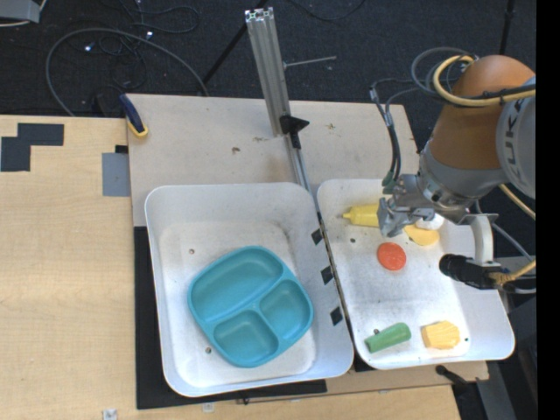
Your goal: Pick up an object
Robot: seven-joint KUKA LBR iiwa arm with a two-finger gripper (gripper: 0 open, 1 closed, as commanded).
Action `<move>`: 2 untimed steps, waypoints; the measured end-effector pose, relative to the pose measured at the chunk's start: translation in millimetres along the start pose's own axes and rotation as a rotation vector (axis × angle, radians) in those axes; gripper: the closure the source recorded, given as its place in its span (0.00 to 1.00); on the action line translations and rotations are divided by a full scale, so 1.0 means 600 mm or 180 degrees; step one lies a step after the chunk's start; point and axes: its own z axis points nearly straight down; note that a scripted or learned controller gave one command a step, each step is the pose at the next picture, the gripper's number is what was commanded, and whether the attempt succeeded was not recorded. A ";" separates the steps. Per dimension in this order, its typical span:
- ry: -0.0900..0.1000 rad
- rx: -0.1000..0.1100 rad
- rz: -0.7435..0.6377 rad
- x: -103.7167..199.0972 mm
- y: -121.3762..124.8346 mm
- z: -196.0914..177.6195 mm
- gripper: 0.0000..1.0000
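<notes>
White bins: two shallow trays are sitting side by side on the bench, the left bin (166,234) larger in view, the right bin (490,331) nearer the arm.
Left bin contents: a teal divided plate (251,305) with three compartments is lying flat near the middle, turned at an angle.
Right bin contents: a yellow piece (359,216) is lying at the far left part; an orange-red round piece (392,256) is sitting near the middle; a pale yellow piece (423,235) is lying just right of it and slightly farther back; a green cylinder (388,337) is lying on its side near the front edge; a yellow block (440,334) is lying just right of the cylinder.
Arm: the grey and orange arm (477,125) is reaching in from the right and hanging over the far part of the right bin.
Gripper: the gripper (398,217) is pointing down between the yellow piece and the pale yellow piece, just behind the orange-red round piece.
Claw state: I cannot tell how far it is open, and no object is showing between its tips.
Background: a metal post (269,68) is standing behind the bins, and cables (105,46) are lying on the dark floor beyond the bench.
</notes>
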 end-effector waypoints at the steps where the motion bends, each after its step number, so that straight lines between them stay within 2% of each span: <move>1: -0.0009 -0.0006 0.0007 0.074 0.031 0.008 1.00; 2: -0.0006 0.0004 0.0004 0.165 0.037 0.025 1.00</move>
